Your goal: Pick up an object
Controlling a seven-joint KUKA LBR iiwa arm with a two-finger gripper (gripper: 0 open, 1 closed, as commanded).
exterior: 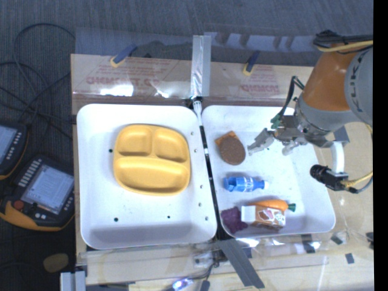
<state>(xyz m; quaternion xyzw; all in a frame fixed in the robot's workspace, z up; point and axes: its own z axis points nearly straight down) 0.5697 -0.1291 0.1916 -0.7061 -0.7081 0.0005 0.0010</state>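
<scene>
A brown, round cookie-like item (231, 148) is seen lying flat in the right bin (315, 193), just to the left of the gripper (274, 143) and apart from it. The gripper's two fingers are spread apart, one pointing left toward the brown item and the other angled lower right, and nothing is held between them. Below and to the left of the gripper, a small blue bottle (244, 183) is laid on its side near the bin's middle. Further below the gripper, a carton with orange and white print (265, 213) is laid on its side along the bin's near wall, with a dark purple item (230, 219) touching its left end. The grey arm with its orange band (330, 80) is seen rising above and to the right of the gripper. Well to the left of the gripper, in the left bin (97, 223), a yellow divided tray (151, 159) is resting flat with three compartments.
</scene>
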